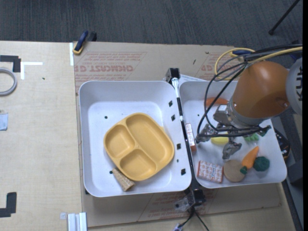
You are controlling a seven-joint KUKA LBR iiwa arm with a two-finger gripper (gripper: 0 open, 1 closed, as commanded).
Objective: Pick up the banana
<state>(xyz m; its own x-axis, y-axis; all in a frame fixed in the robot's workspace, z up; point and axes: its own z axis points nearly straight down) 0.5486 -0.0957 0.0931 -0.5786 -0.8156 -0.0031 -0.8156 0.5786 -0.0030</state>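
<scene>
The banana (220, 140) is a small yellow piece lying in the right bin (202, 97), mostly covered by the arm's wrist. My gripper (218, 143) hangs low over it and is open. One dark finger (205, 134) points left of the banana and the other finger (230, 150) sits to its lower right. The banana shows in the gap between them, resting on the bin floor. The orange band of the arm (262, 90) hides the back of the bin.
Beside the banana lie a carrot (250, 158), a dark green lump (262, 163), a tan disc (234, 171), a red-and-white packet (210, 171) and a green piece (251, 137). The left bin (91, 129) holds a yellow divided plate (138, 146) and a brown cracker (123, 180).
</scene>
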